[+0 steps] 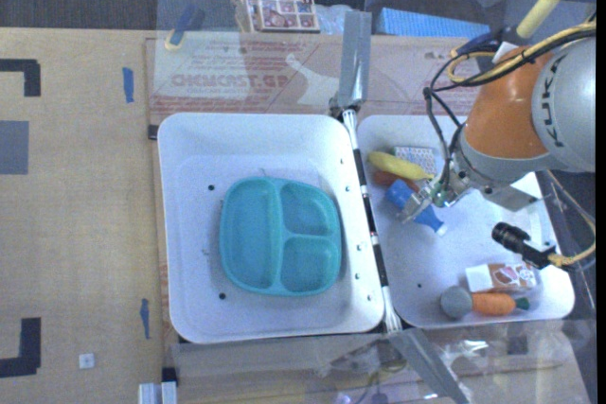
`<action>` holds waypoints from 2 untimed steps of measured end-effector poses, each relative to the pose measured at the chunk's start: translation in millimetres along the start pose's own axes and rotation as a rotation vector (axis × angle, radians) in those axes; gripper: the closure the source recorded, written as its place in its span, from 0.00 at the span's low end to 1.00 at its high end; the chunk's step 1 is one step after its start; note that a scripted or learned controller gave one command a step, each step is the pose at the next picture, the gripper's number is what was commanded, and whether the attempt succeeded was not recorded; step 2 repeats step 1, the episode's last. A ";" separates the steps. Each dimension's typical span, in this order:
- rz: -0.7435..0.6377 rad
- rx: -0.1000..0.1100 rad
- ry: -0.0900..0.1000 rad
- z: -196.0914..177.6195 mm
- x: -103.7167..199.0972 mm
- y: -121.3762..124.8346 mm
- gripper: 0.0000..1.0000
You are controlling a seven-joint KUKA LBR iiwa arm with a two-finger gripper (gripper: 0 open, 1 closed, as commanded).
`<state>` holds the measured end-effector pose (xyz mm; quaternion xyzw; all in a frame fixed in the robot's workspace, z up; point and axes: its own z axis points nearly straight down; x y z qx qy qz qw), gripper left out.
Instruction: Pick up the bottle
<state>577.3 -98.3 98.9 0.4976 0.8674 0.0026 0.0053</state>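
A blue bottle (399,195) lies in the right bin (417,284), in its upper left part, just below a yellow banana-shaped toy (401,166). My gripper (423,202) is down right over the bottle's middle. Blue shows on both sides of it, with a second blue patch toward the lower right. The gripper's body hides the part of the bottle beneath it. The grey arm with its orange band reaches in from the upper right.
A teal divided plate (280,236) lies in the left bin (189,156). The right bin also holds a small patterned card (414,153), a grey ball (455,302), an orange carrot toy (493,304) and a white printed box (511,277).
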 end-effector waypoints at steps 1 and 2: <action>0.202 0.008 0.003 -86.1 9.1 51.9 1.00; 0.202 0.008 0.003 -86.1 9.1 51.9 1.00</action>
